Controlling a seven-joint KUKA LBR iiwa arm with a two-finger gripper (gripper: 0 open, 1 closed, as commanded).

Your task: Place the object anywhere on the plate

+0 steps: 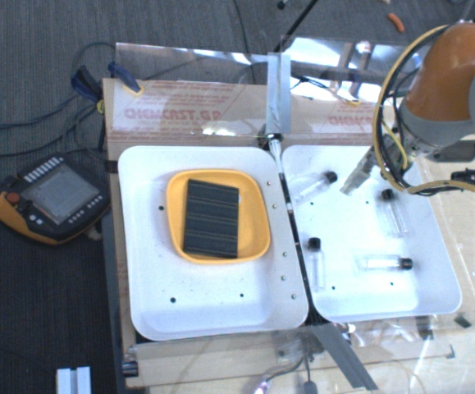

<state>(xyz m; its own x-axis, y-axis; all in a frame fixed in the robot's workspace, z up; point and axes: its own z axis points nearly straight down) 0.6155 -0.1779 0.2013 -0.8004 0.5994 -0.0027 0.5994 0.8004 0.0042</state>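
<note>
A yellow plate (258, 220) with rounded corners sits in the left white bin (147, 286). A dark, ribbed rectangular block (212, 218) lies flat on the plate's middle, free of the arm. The grey arm with its orange band (442, 68) reaches in at the upper right. Its gripper (357, 174) hangs over the back of the right bin (434, 294), well to the right of the plate, close to a clear vial. Nothing is visibly held.
Several clear vials with black caps lie in the right bin: one at the back left (317, 182), one at the front left (314, 257), one at the front (385, 263), one at the right (391, 212). A teach pendant (52, 199) lies on the floor at the left.
</note>
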